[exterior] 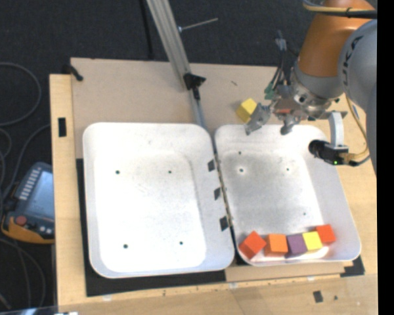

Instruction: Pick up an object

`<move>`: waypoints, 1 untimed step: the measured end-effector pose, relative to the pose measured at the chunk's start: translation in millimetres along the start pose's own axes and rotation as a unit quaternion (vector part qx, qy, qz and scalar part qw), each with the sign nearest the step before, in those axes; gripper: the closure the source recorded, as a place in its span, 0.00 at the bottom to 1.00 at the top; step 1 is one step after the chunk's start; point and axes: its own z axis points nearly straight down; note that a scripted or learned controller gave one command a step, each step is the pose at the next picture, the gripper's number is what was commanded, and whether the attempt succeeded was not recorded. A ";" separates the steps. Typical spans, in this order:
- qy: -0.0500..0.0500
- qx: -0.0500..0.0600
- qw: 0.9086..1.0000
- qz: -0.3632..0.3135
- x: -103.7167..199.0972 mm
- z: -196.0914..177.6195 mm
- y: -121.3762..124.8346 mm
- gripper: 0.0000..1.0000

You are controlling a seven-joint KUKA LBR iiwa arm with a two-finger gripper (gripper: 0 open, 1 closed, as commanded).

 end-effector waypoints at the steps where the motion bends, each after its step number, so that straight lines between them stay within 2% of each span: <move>1: 0.001 0.004 1.000 0.001 48.6 41.6 -88.6 0.00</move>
